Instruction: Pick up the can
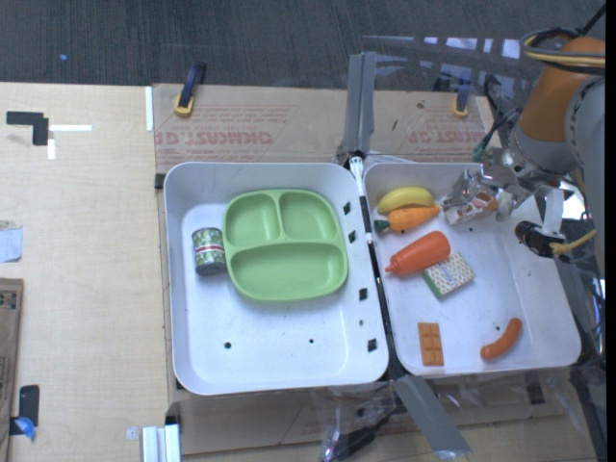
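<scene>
A small can (208,251) with a green patterned label stands in the left bin (279,354), just left of a green divided plate (286,244). My gripper (469,200) hovers over the upper part of the right bin (549,306), far to the right of the can. It sits beside a banana (405,197) and a small carrot (412,218). Nothing is visibly held between its fingers.
The right bin also holds a large orange carrot (418,253), a patterned sponge (449,275), an orange waffle block (430,343) and a sausage (500,339). A metal divider (361,114) rises between the bins at the back. The arm (558,94) enters from the upper right.
</scene>
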### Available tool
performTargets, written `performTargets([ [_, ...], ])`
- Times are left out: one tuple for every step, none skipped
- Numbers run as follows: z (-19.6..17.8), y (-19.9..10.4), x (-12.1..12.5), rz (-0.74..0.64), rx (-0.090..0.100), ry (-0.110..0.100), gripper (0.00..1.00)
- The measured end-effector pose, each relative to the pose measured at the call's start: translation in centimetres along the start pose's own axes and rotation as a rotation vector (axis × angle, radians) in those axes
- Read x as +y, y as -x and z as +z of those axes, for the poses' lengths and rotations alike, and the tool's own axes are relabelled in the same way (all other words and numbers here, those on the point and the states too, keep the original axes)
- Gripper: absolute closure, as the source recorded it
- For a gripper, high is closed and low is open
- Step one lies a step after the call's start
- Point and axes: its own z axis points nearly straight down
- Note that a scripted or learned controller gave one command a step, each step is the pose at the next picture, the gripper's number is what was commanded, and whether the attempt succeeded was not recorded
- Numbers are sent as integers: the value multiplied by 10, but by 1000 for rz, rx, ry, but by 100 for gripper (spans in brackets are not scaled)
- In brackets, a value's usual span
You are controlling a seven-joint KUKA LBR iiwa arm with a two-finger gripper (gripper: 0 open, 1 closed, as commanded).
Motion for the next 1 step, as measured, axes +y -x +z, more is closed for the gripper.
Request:
performTargets([
  [-130,-30,-13,309,-14,34,100],
])
